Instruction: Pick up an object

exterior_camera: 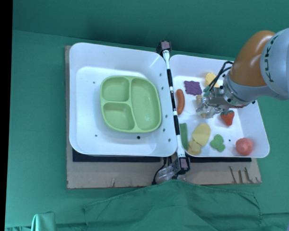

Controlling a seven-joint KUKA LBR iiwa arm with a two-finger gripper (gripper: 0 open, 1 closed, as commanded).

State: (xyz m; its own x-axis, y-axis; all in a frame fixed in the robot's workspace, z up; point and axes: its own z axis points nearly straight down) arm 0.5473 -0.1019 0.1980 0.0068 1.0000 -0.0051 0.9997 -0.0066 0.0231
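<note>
Left bin (89, 63): holds green three-compartment plate (130, 103), central. Right bin (257, 126), landmark for the rest: arm (260, 55) reaches in over far right corner; gripper (205, 108) down at bin centre, finger spread indeterminate, nothing visibly pinched. Sausage (180, 101) along left wall. Purple grape bunch (193, 86) toward far side. Potato slice (201, 134), green bean (183, 136) near left. Tomato (244, 146) near right corner. Strawberry (227, 117) just beside gripper. Broccoli (217, 142) near edge.
</note>
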